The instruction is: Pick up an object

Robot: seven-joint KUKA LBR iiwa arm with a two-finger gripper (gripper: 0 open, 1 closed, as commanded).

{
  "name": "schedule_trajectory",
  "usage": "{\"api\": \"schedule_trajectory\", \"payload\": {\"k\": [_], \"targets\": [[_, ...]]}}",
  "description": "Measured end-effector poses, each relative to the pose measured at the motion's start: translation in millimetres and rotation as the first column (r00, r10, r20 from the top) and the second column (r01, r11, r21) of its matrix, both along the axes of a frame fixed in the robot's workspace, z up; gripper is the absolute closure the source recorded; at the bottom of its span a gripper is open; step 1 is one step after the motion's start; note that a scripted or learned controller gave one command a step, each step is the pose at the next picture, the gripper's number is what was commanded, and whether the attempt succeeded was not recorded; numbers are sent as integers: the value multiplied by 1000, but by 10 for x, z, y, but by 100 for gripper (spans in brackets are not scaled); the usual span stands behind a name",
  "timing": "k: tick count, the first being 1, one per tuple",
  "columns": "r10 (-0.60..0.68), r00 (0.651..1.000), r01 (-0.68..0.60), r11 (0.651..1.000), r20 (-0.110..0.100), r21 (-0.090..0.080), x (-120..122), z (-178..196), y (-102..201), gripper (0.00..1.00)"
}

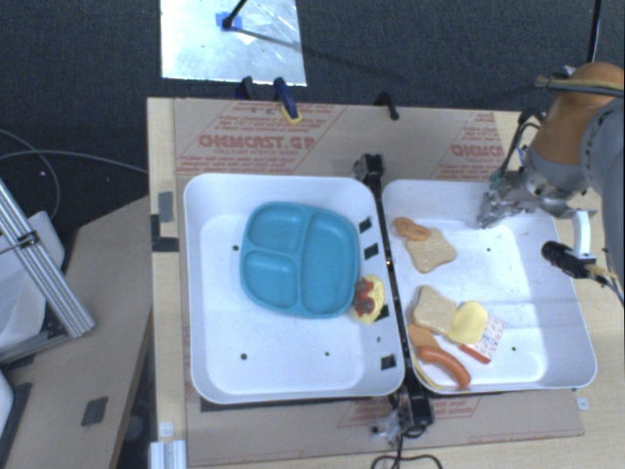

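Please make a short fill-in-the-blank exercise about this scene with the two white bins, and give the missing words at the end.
1. The blue plate with three sections lies in the ____ bin.
2. The gripper hangs over the ____ bin, near its far edge.
3. The colour of the band above the wrist of the arm is ____.
4. The sausage lies at the ____ edge of its bin.

Missing words: left; right; orange; near
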State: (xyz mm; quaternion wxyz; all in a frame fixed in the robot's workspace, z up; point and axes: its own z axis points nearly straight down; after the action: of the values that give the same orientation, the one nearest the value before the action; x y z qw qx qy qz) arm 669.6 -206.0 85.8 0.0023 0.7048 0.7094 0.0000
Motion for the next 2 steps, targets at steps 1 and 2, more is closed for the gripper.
{"api": "schedule_trajectory", "payload": {"k": [1,2], "targets": [[0,1000,0,1000,0,0,0,0,0,100],[-1,1000,1,1000,0,0,-2,0,2,100]]}}
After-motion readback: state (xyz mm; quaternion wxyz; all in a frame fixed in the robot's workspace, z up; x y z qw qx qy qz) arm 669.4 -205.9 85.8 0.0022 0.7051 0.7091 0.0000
